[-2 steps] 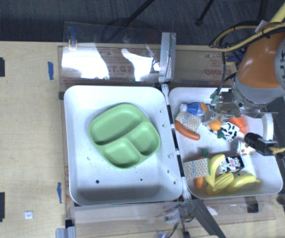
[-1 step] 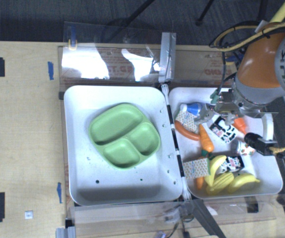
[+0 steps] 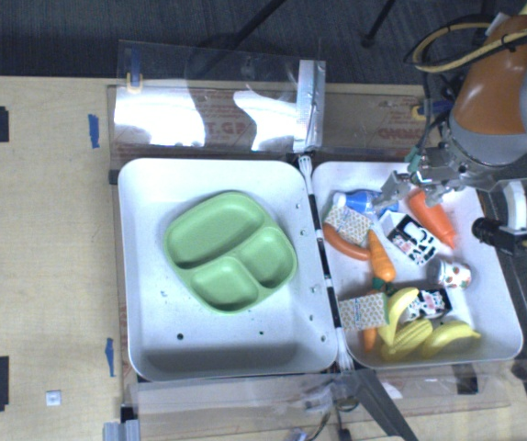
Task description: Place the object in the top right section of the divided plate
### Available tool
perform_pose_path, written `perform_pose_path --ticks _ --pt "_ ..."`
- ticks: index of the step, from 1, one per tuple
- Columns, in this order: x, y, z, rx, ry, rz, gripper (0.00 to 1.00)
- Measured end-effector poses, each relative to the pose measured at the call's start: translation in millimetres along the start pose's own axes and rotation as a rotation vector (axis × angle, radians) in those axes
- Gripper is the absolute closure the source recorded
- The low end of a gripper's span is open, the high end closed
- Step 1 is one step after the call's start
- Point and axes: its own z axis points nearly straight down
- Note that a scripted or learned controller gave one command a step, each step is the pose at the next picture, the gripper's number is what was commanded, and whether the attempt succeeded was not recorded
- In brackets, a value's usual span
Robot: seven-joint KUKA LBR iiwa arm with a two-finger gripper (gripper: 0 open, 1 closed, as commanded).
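Grey arm (image 3: 498, 108) (perhaps tilted) over carrot (image 3: 431, 216).

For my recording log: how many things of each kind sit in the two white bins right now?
Green divided plate: 1
Bananas: 1 bunch
Orange carrot-like pieces: 3, one under the tool, one mid-bin, one curved beside it
Black-and-white patterned pieces: 2
Speckled cards: 2
Blue piece: 1
Small white piece: 1
Total: 11
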Motion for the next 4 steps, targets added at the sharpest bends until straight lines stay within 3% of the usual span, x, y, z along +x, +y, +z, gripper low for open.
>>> perform_pose_path --ticks 1,2,3,4 --pt "-45 26 -7 -0.001 -0.001 -0.139 0.0" --pt "-106 32 -18 -0.001 -0.001 -0.148 0.0" --pt "-126 51 -52 -0.002 -0.002 -0.184 0.0" --pt "-65 57 -61 0.004 0.003 -0.143 0.0"
